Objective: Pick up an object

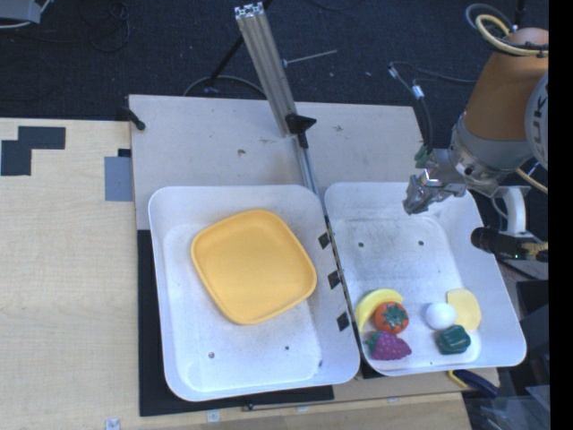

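Camera view: gripper [419,201] over right bin's [501,271] far edge, finger state unclear; toy tomato [391,317] etc. well apart at near edge.

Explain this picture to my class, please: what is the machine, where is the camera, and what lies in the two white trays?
One camera looks down at a slant on a bench. The grey and orange machine at the right is a robot arm; its gripper hangs above the right bin, near its far edge, with nothing seen in it. The left bin holds a yellow plate. The right bin's near end holds toy food: a banana, tomato, grapes, white egg, yellow piece and green piece.
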`<state>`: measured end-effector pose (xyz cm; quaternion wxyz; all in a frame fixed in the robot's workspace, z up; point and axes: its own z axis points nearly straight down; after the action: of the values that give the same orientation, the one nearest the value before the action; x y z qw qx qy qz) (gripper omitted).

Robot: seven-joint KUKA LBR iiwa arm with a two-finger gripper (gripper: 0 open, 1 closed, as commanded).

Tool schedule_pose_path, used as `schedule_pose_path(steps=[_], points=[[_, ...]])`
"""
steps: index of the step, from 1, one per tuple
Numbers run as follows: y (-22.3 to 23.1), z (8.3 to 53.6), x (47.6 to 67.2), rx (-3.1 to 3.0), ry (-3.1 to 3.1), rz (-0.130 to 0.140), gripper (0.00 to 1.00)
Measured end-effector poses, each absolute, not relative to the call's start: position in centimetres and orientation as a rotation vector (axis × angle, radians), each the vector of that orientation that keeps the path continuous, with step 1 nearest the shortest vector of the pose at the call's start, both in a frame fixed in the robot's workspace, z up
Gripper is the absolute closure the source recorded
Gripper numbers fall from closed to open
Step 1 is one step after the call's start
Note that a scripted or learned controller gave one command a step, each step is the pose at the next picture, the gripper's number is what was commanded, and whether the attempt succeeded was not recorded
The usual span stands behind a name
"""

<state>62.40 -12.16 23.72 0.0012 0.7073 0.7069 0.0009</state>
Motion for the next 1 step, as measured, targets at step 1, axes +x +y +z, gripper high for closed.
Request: schedule_pose_path(steps=[1], points=[[-12.24,28.95,62.45,2.220,2.218,0.004,1.00]])
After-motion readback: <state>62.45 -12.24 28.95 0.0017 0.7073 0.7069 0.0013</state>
